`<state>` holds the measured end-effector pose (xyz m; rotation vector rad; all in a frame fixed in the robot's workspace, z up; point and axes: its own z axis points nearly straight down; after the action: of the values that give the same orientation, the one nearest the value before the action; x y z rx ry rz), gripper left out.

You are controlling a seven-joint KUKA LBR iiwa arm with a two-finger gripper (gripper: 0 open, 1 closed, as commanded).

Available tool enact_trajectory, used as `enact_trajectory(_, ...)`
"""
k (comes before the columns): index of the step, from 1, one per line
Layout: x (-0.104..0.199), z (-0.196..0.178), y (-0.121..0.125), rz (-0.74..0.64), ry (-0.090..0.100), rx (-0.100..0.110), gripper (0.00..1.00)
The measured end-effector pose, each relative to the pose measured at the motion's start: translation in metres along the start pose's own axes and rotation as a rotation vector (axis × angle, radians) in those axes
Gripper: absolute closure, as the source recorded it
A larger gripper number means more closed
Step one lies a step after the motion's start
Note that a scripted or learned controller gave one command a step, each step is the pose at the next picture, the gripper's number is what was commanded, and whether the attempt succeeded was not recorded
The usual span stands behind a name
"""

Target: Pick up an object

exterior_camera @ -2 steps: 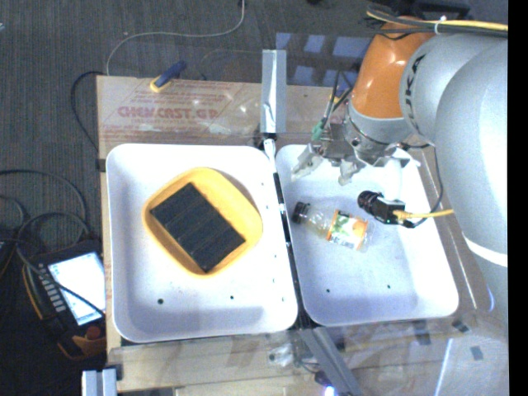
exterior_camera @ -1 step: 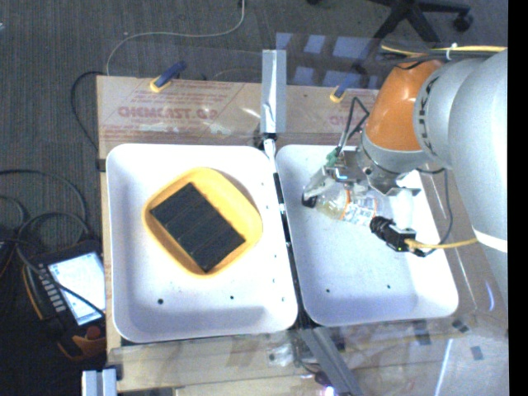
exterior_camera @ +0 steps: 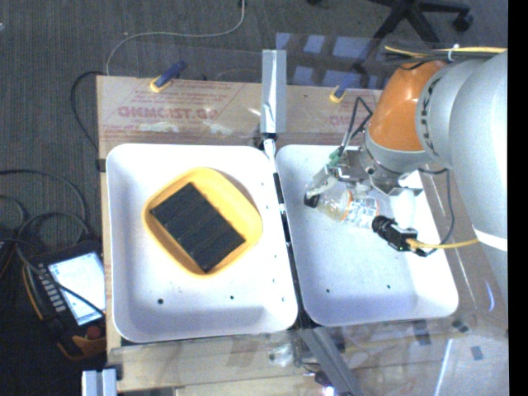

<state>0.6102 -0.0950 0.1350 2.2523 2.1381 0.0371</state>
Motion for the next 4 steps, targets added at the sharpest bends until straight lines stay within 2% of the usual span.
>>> enact_trajectory(1, -0.017, 0.044, -0.006, -0.108, 0.006, 0.027, 0.0)
enact_trajectory(2, -0.073, 0.043, -0.033, -0.078, 0.005, 0.029, 0.0)
enact_trajectory(3, -0.089, 0.044, -0.024, -0.068, 0.009, 0.029, 0.0)
enact_trajectory(4, -0.088, 0.034, -0.022, -0.069, 0.011, 0.028, 1.0)
